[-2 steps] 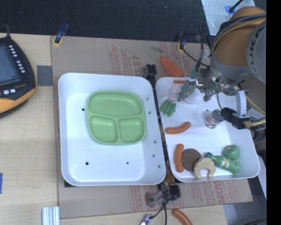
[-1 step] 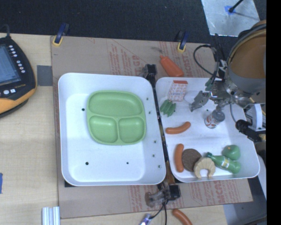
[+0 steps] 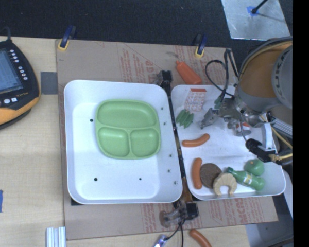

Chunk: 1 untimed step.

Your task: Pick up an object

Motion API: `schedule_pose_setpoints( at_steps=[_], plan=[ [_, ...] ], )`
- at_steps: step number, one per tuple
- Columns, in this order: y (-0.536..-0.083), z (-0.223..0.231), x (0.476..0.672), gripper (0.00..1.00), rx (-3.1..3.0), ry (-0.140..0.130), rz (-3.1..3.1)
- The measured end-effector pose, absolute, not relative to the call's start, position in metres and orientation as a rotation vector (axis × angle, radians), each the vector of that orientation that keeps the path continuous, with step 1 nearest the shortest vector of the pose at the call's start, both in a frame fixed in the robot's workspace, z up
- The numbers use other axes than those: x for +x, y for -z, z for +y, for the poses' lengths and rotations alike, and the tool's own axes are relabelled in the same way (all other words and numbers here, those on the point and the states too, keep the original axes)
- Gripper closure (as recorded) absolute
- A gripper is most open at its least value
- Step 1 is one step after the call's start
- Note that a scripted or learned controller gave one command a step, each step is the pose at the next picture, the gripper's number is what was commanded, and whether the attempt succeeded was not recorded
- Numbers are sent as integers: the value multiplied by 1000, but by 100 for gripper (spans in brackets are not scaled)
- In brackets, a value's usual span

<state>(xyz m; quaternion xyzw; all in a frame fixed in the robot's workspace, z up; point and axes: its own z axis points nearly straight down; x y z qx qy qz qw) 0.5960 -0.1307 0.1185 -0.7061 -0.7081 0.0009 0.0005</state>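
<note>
Over the right bin, the tool hangs low with its dark fingers slightly parted and nothing between them; whether it touches the bin floor is unclear. Just beside it lie a green leafy piece, a small white box and an orange sausage. Farther off, the left bin carries a green divided tray. The arm is cut off at the right.

Green tray in L bin; claw over R bin w/ toy foods.
</note>
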Motion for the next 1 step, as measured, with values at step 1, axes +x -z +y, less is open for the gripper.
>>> schedule_pose_setpoints(
  at_steps=[1],
  plan=[
    [-126, -213, 646, 0, -2219, -2, -2224]
  ],
)
